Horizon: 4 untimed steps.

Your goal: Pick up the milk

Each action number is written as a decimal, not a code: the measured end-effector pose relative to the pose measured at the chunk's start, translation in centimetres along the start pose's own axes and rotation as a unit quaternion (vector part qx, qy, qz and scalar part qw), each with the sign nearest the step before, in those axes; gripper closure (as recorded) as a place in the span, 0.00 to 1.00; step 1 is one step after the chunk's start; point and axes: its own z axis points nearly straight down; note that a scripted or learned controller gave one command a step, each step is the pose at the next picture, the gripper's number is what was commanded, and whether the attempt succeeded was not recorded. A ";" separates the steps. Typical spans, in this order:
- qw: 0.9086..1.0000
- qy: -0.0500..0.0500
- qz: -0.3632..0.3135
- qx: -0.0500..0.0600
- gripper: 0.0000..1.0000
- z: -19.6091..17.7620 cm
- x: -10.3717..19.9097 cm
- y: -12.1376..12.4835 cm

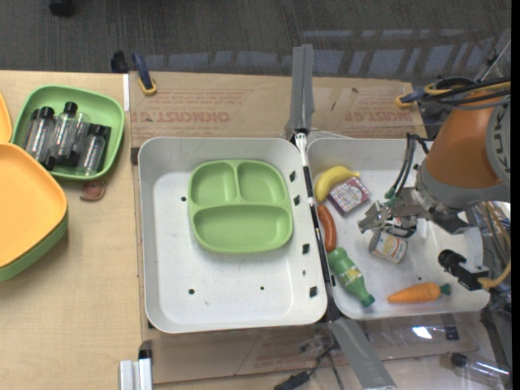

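A small white carton with a yellow label, likely the milk [390, 248], lies tilted on the floor of the right bin [463, 303]. My gripper [388, 223] hangs just above its upper edge, reaching in from the right under the orange wrist band. The metal fingers [374, 218] are spread apart and open, with nothing between them. The carton's top edge is partly hidden by the gripper.
The right bin also holds a banana [333, 180], a purple-and-white pack [351, 194], a red sausage [328, 227], a green bottle [350, 275] and a carrot [416, 294]. A green divided plate [240, 205] lies in the left bin [162, 283].
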 end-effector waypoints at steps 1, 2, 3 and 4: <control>1.000 -0.004 -0.006 -0.014 0.00 1.1 -0.3 -1.7; 1.000 -0.006 -0.008 -0.009 0.00 1.2 -0.3 -0.4; 1.000 0.001 0.029 0.006 0.00 2.6 -0.1 -3.6; 1.000 0.001 0.031 0.006 1.00 1.7 -0.3 -3.6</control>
